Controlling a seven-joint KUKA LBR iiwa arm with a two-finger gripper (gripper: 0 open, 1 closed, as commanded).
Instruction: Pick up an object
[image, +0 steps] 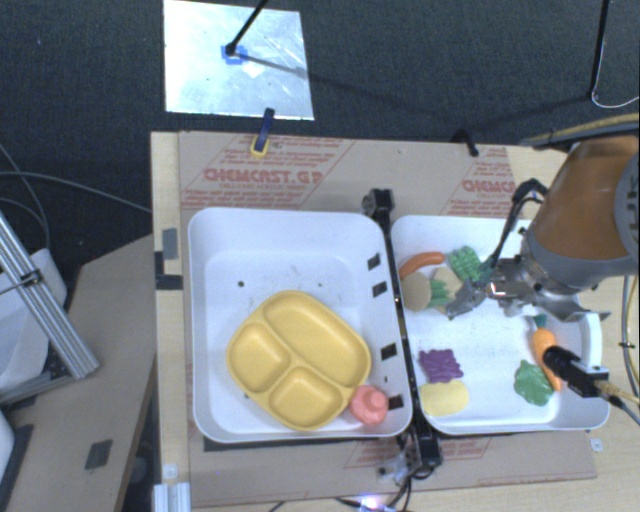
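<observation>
Broccoli (465, 264) in the right bin (490, 420), frame right, is neared by the gripper (462, 299). Finger state cannot be told. Neighbouring sausage (421, 263) should be avoided.

"CHEMCAST" on the bench sheet (262, 175)

Left bin (290, 240): back half open; yellow tray (297, 358), pink toy (369, 404) crowd the front.
Right bin (480, 415): bare centre floor, toys ringing it.
</observation>
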